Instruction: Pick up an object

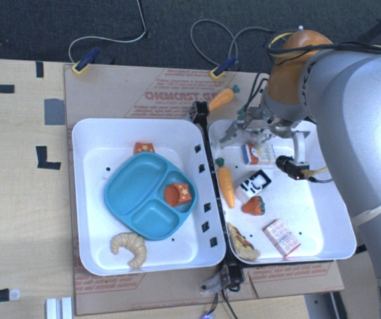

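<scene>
My gripper (pixel 249 130) hangs over the far left part of the right bin (pixel 323 211), below the orange band of the arm. Just in front of it lies a small white packet with red and blue print (pixel 255 153). Further forward in the same bin are an orange carrot (pixel 226 186), a black-and-white block (pixel 255 181), a red strawberry (pixel 253 206), a pink box (pixel 281 236) and a brown-yellow food piece (pixel 242 244). I see nothing lifted off the bin floor.
The left bin (pixel 87 178) holds a blue divided plate (pixel 144 201) with a red piece (pixel 178 193) on it, a croissant (pixel 129 248) and a red-orange item (pixel 144 148). A second carrot (pixel 220 99) lies on the cardboard behind the bins. The bulky grey arm (pixel 356 111) covers the right side.
</scene>
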`<control>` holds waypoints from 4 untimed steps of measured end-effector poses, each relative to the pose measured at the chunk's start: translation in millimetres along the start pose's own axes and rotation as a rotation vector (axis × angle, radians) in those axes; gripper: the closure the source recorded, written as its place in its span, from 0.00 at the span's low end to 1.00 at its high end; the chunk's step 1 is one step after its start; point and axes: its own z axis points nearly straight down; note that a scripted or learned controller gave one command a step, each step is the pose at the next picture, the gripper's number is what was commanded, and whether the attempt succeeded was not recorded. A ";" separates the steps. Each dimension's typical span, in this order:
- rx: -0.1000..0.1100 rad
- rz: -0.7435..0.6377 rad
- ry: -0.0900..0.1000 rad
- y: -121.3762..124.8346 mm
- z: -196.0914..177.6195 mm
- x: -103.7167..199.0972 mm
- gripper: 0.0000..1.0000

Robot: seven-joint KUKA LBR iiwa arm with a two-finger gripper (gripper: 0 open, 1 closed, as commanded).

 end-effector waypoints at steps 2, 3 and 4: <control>0.001 -0.001 0.003 1.1 11.0 -64.0 0.00; 0.000 -0.001 0.001 -7.8 10.9 -95.0 0.00; -0.002 -0.002 0.001 -13.4 10.7 -101.7 0.00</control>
